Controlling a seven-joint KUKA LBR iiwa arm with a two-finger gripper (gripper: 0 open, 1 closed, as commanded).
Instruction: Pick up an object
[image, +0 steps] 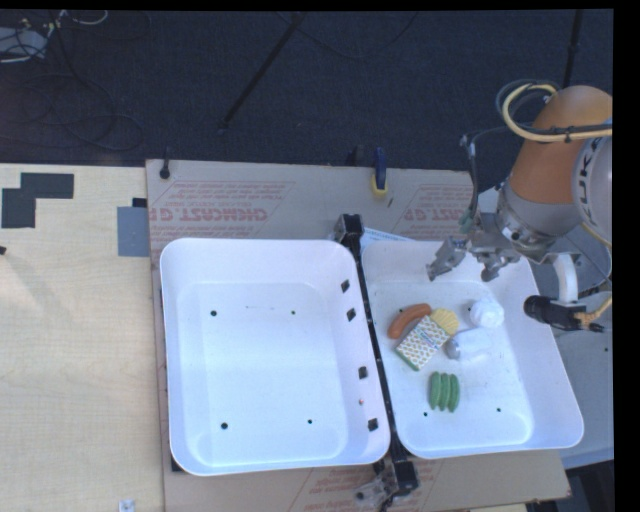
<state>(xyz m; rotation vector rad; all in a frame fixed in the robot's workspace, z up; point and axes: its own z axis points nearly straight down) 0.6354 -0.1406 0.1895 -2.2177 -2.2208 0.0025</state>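
Observation:
My gripper (469, 266) hangs open over the back part of the right bin (560, 420), with nothing between its fingers. Below it, in the middle of that bin, lies a cluster of small objects: an orange sausage (409, 319), a green-and-white checkered packet (421, 342), a small yellow piece (446, 320), a white bottle (487, 313) and a pale rounded object (468, 346). A pair of green pea pods (444, 391) lies apart, nearer the front. The gripper is above and behind the cluster, touching none of it.
The left bin (180, 360) sits beside the right one, with a black divider (365, 340) running between them. Both rest on a cardboard sheet (250, 205). A blue clamp (379, 175) holds the sheet at the back edge.

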